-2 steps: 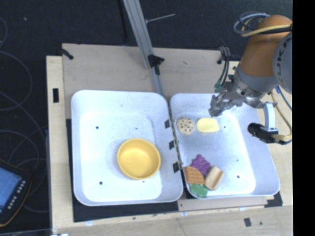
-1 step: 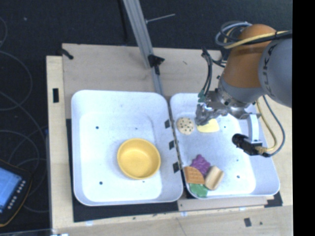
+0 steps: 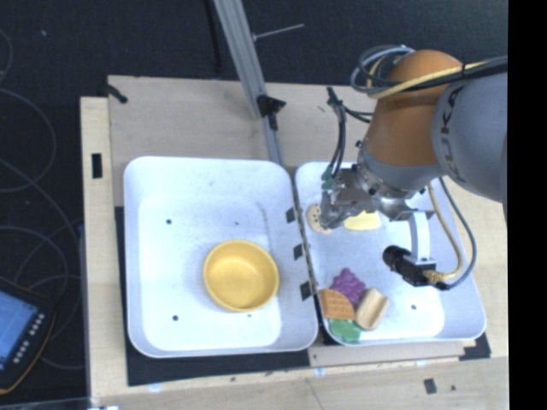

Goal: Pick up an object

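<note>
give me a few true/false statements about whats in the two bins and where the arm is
1. The yellow bowl sits in the left bin. True.
2. The purple grapes lie in the left bin next to the bowl. False: they lie in the right bin, near its front left corner.
3. The gripper hangs over the far left part of the right bin. True.
4. The bread roll is stacked inside the yellow bowl. False: it lies on the floor of the right bin, beside the grapes.
5. A pale yellow thing lies in the right bin close to the gripper. True.
6. The bowl is tipped on its side. False: it stands upright, opening up.
</note>
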Robot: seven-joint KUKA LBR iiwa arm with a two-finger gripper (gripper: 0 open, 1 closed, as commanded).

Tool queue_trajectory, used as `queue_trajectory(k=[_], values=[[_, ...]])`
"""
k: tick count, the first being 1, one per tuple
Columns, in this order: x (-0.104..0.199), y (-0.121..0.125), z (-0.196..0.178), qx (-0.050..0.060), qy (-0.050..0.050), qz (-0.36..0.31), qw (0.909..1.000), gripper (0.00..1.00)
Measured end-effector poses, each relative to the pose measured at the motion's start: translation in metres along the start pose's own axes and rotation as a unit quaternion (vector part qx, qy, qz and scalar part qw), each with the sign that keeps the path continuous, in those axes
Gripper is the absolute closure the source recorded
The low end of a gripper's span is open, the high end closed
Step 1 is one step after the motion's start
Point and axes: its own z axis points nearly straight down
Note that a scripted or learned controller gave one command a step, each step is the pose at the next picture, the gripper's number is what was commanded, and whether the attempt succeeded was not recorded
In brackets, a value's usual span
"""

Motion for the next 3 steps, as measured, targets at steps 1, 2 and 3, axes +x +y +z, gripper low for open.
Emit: queue_trajectory(k=[1, 2, 3], values=[[0.052, -0.021, 0.008, 0.001, -0.001, 0.000, 1.0000, 1.00], [0.103, -0.040, -0.009, -0.001, 0.000, -0.001, 1.0000, 1.00], [0.100, -0.040, -0.008, -0.001, -0.001, 0.003, 1.0000, 0.00]])
